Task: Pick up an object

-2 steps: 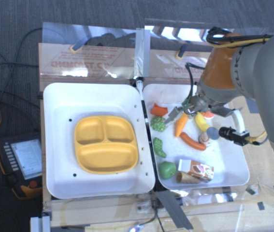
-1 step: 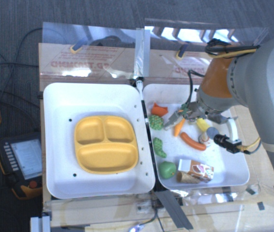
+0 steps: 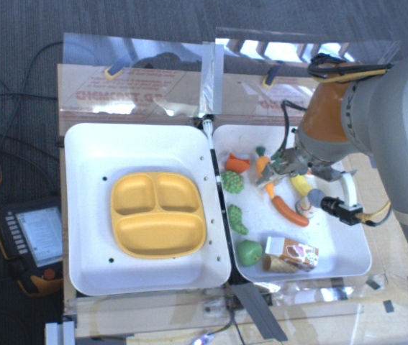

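Nearest the camera, right bin (image 3: 362, 261), front edge: a small printed carton (image 3: 301, 253) beside a brown block (image 3: 279, 264), and a round green fruit (image 3: 248, 251) at the front-left corner.

Left bin (image 3: 88, 149): a yellow divided tray (image 3: 159, 213), three compartments, lying flat in the middle.

Right bin, middle: an orange carrot (image 3: 290, 209) lying at a slant, a leafy green piece (image 3: 237, 219) by the left wall, a broccoli floret (image 3: 233, 182) above it, a yellow piece (image 3: 301, 185) and a small grey-topped figure (image 3: 309, 201) just beside the carrot.

Right bin, farther back: a red-orange piece (image 3: 237, 164) and a small orange piece with a green tip (image 3: 262, 161).

Gripper (image 3: 274, 181): low over the middle of the right bin, tips just above the carrot's upper end and near the small orange piece. Whether it is spread or closed cannot be told; nothing visibly held.

Task status: nothing lifted; every item rests on the bin floor. Approach appears made; grasp and lift remain. Likeliest targets, by nearness: the carrot or the small orange piece.

Farthest: the grey arm (image 3: 376, 113) with its orange band.
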Robot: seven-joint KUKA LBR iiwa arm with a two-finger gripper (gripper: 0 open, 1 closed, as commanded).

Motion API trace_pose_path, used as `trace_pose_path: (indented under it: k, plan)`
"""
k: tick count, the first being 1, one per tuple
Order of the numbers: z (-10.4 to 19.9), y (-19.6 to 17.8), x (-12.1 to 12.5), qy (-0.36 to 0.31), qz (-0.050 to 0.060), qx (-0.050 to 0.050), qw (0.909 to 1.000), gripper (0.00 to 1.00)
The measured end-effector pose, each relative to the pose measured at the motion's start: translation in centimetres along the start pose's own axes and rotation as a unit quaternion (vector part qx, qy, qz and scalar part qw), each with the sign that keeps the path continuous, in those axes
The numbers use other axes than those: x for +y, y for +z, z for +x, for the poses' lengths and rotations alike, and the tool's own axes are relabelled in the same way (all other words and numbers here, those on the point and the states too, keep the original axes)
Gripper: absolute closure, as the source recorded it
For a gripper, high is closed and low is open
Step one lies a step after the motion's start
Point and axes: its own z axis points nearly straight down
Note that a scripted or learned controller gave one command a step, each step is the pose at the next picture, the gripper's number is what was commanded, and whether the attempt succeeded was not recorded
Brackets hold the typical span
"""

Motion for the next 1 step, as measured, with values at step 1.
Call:
trace_pose_path:
  k: [1]
  plan:
    - [7.21, -8.35, 4.29, -0.014, 0.006, 0.004, 0.9999, 1.00]
